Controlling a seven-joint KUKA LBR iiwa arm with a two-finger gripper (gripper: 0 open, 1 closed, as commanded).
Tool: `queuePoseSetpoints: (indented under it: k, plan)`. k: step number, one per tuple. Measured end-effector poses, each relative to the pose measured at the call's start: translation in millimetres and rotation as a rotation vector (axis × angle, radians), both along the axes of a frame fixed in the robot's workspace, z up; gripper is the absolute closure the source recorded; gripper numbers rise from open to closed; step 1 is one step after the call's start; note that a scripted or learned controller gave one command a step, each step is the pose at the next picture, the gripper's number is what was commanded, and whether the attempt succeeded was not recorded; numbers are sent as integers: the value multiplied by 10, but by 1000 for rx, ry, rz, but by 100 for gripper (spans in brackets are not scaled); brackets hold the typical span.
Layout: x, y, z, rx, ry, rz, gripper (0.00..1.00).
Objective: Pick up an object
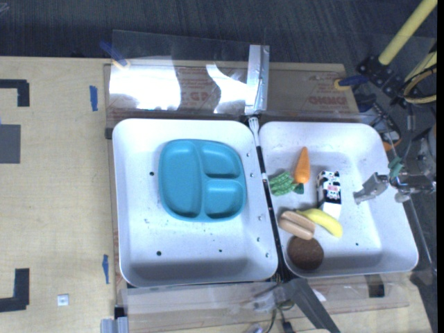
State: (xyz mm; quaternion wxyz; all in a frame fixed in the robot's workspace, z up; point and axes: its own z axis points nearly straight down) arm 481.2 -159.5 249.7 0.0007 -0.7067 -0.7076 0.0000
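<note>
Camera view: the gripper [371, 188] hangs at the right bin's [361, 252] three o'clock edge; whether it is released or clenched cannot be told. Carrot [302, 165] lies near the bin's centre, leafy green [282, 184] at its eight o'clock, cow-patterned carton [330, 186], banana [325, 221], hot dog [297, 223] and brown cookie [305, 252] toward six. The left bin [139, 241] holds a blue tray [202, 180].

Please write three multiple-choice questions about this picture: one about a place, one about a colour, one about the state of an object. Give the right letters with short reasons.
1. Where does the blue tray lie?
A. left bin
B. right bin
C. on the bench

2. What colour is the carrot?
A. green
B. orange
C. white

3. How is the banana placed?
A. held in the claw
B. lying in the right bin
C. on the tray

Answers: 1 A, it sits in the left bin. 2 B, its body is orange. 3 B, it lies beside the hot dog, apart from the claw.
</note>
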Motion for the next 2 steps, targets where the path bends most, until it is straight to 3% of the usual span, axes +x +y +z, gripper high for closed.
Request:
queuePoseSetpoints:
  k: [1,2]
  plan:
    - [548,170,-1319,2,10,-61,0]
    - [791,150,-1627,-1,-6,-57,0]
